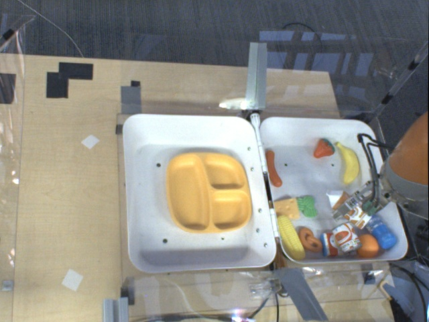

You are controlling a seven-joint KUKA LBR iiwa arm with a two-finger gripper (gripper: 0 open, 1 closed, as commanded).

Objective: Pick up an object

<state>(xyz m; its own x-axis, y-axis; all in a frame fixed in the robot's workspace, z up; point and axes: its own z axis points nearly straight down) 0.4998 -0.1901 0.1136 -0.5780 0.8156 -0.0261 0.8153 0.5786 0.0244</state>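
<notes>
The right bin (295,129) holds several toy foods: a yellow banana (348,163), a strawberry (324,148), a red sausage (273,168), a cheese wedge (286,207), a green leafy piece (308,206), a corn cob (289,233), a brown pretzel (310,239), a red-and-white can (342,239), an orange (369,246) and a blue piece (383,233). My gripper (353,211) is low in this bin's right half, just above the can and below the banana. Its tip is small and cluttered in view.
The left bin (144,200) carries a yellow divided plate (208,191). The arm's orange band (410,159) hangs over the right bin's right wall, with a black cable (367,146) beside it. A metal post (257,72) stands behind the bins.
</notes>
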